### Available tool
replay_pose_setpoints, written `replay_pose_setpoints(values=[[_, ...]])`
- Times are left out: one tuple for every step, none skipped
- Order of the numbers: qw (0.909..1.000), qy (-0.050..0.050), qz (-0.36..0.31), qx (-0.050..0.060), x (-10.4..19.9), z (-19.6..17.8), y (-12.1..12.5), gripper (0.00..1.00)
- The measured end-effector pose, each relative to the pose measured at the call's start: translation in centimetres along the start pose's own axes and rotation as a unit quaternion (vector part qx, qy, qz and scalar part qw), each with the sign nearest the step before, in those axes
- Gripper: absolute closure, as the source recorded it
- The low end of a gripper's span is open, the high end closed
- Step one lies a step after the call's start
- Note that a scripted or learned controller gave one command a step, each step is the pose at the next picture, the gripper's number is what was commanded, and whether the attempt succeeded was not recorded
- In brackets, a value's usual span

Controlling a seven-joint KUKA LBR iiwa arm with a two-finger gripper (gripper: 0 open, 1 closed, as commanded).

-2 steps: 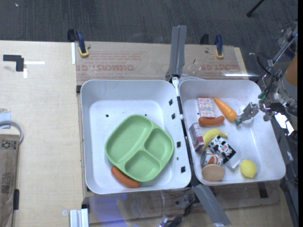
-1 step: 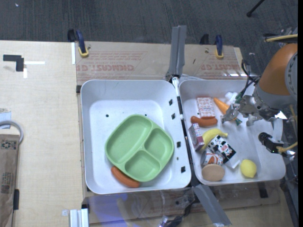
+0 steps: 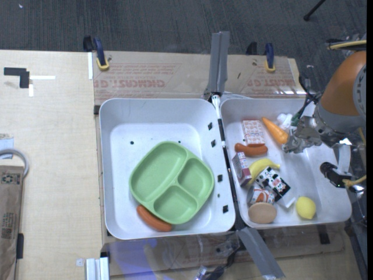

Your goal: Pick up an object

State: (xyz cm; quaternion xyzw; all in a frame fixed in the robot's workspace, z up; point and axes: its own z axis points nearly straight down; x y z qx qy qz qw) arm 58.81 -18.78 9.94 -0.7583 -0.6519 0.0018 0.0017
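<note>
My gripper (image 3: 293, 143) hangs low over the upper right part of the right bin (image 3: 332, 217), just right of an orange carrot (image 3: 274, 130). Nothing shows held in it. Left of the carrot lies a pink-and-white box (image 3: 252, 132), with a brown sausage (image 3: 251, 150) below it. Further down are a yellow banana (image 3: 260, 168), a cow-patterned carton (image 3: 271, 184), a tan egg-shaped piece (image 3: 262, 213) and a yellow lemon (image 3: 306, 207).
The left bin (image 3: 116, 121) holds a green divided plate (image 3: 172, 181) with an orange sausage (image 3: 154, 219) partly under its lower edge. A grey divider bar (image 3: 219, 63) stands between the bins at the back. The arm's orange band (image 3: 344, 89) is at the right.
</note>
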Motion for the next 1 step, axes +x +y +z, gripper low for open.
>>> replay_pose_setpoints(values=[[0.9931, 0.0, -0.117, -0.002, 10.72, -9.18, 0.94, 1.0]])
